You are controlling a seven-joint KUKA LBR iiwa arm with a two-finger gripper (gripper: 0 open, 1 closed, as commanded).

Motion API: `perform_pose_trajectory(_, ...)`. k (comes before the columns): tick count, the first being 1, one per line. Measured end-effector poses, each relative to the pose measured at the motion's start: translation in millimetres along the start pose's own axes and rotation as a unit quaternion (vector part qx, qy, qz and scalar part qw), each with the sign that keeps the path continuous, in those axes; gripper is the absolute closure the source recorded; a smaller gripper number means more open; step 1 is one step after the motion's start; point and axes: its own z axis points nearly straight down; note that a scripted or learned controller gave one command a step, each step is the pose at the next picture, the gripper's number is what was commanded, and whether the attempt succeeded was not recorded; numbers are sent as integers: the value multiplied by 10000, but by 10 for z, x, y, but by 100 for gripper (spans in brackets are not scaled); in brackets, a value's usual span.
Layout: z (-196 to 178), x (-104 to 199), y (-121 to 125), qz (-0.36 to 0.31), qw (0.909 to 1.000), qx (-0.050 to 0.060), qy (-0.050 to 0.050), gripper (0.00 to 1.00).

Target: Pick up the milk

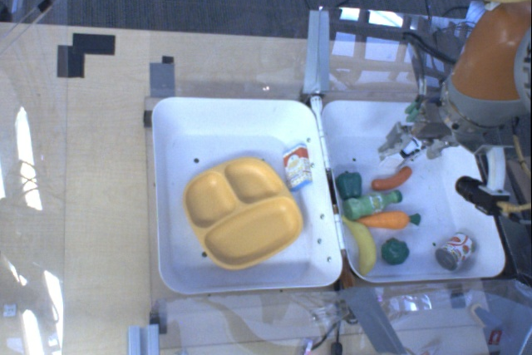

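The milk point(297, 167) is a small white carton with red and blue print. It lies in the left bin point(174, 129), near that bin's right wall and touching the upper right edge of the yellow divided plate point(241, 212). My gripper point(411, 142) hangs over the upper part of the right bin point(353, 116), well to the right of the milk. Its fingers are spread open with nothing between them. Just below the gripper lies a red sausage point(391, 178).
The right bin holds a green pepper point(348, 183), green bottle point(372, 204), carrot point(387, 220), banana point(361, 243), broccoli point(395, 250) and a can point(454, 251). A metal divider point(316, 54) runs between the bins.
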Motion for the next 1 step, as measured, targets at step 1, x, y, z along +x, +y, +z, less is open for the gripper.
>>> perform_pose_trajectory(1,872,-542,474,-410,9992,-15,-11,0)
